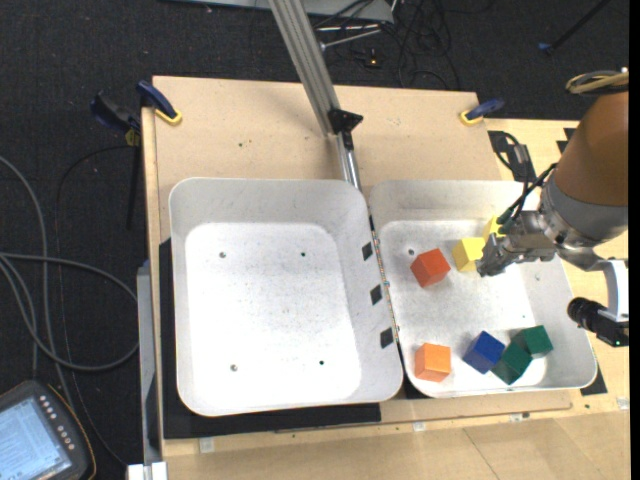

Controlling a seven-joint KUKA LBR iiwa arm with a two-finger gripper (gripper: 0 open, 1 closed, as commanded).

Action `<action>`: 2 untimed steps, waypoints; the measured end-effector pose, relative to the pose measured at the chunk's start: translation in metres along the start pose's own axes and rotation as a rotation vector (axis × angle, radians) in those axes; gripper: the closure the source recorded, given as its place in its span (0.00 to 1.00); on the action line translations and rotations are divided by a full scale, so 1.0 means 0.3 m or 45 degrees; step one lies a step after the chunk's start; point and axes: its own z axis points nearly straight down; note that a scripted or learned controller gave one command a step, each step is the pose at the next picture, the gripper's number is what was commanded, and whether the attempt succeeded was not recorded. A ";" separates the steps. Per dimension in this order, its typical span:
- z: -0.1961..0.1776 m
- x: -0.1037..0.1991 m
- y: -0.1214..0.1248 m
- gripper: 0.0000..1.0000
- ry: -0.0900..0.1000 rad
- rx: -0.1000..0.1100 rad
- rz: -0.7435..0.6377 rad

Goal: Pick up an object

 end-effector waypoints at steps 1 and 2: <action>-0.055 0.000 0.004 1.00 0.002 0.005 0.001; -0.083 0.172 -0.009 1.00 0.005 0.008 -0.007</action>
